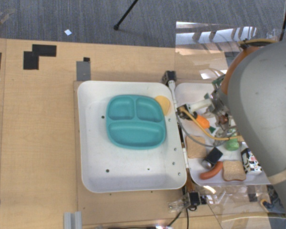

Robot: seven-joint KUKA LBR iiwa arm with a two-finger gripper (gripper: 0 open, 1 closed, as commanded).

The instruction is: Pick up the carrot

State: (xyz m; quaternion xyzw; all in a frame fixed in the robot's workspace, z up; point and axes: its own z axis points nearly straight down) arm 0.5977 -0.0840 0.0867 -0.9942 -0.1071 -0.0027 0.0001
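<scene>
The carrot point(200, 122) is a small orange piece lying in the upper part of the right bin point(195, 178), near that bin's left wall. My gripper point(219, 117) hangs low over the same bin, just right of the carrot and very close to it. The bulky grey arm point(262, 109) covers the right side of the bin and much of the gripper. Nothing can be seen held in the gripper.
Around the carrot lie a green piece point(232, 144), a black block point(213, 155), a red sausage point(211, 172), bread slices point(234, 172) and yellow cable loops point(214, 135). The left bin point(133, 175) holds a teal divided plate point(135, 121) and a yellow disc point(164, 104).
</scene>
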